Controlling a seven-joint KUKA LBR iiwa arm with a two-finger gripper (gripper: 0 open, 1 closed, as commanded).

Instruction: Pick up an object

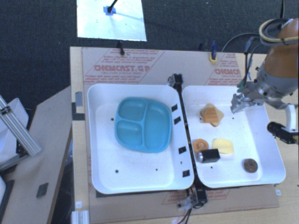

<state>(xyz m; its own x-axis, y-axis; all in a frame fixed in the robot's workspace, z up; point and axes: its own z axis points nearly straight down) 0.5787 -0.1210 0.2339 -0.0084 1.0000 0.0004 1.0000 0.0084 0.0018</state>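
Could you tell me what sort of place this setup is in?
Probably a robotics lab test bench: a robot arm reaches over two white bins, one holding a blue plate, the other toy food, all on a protective board.

Setting: robotics laboratory test bench, not a domestic or retail space. Evidence: a plywood bench (56, 139) topped with a protective sheet (140, 66) printed "CHEMCAST GP"; two shallow white bins (100, 125) clipped side by side at its centre; an industrial arm (280, 59) with orange band and looped cabling at 3 o'clock; an aluminium extrusion rail (16, 127) at 9 o'clock; dark carpet floor (37, 27) along 12 o'clock bearing a white square panel (110, 17). Bin contents are props: a blue divided plate (142, 125) and toy food pieces (211, 115).
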